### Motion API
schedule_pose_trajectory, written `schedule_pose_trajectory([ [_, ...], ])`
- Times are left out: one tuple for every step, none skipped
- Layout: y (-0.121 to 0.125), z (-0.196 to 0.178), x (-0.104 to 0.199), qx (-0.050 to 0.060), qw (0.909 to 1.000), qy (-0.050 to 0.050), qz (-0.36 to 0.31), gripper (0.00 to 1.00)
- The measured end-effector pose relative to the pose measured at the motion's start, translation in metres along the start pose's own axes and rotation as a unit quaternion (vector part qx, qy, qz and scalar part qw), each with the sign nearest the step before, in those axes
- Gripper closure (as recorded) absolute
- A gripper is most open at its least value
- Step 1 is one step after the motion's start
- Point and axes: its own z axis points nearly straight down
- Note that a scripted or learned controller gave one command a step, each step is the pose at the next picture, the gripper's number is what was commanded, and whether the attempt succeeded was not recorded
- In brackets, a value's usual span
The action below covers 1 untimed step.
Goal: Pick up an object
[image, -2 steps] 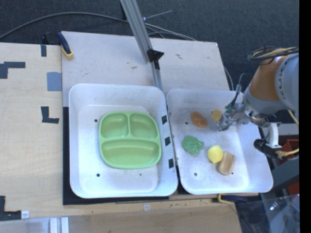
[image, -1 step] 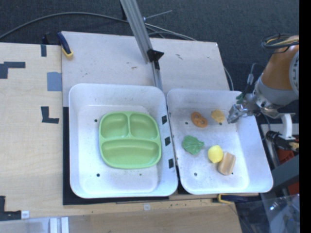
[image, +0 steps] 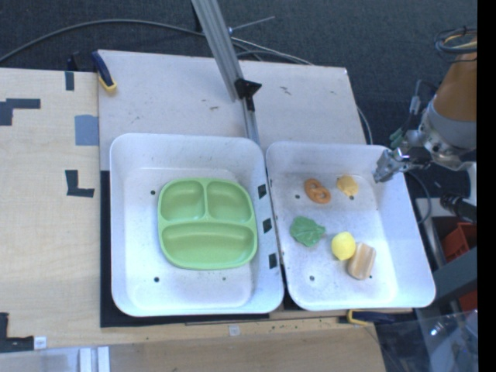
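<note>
The right bin (image: pixel 403 231) holds several small items: an orange-brown pretzel-like piece (image: pixel 316 191), a small yellow piece (image: pixel 348 184), a green leafy piece (image: pixel 307 230), a yellow ball (image: pixel 343 246) and a tan block (image: pixel 361 260) touching it. My gripper (image: pixel 385 167) hangs at the bin's upper right rim, to the right of the small yellow piece, with nothing seen between its fingers. The grey arm with its orange band (image: pixel 457 80) comes in from the right.
The left bin (image: pixel 124 208) carries a green divided plate (image: pixel 207 223). A metal pole (image: pixel 221 41) slants over the bench behind the bins. Cables run along the back and at the right near the arm.
</note>
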Motion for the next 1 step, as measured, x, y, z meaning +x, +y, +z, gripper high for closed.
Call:
schedule_pose_trajectory([
  [0.0017, -0.0535, 0.0001, 0.000, 1.0000, 0.000, 0.000, 1.00],
])
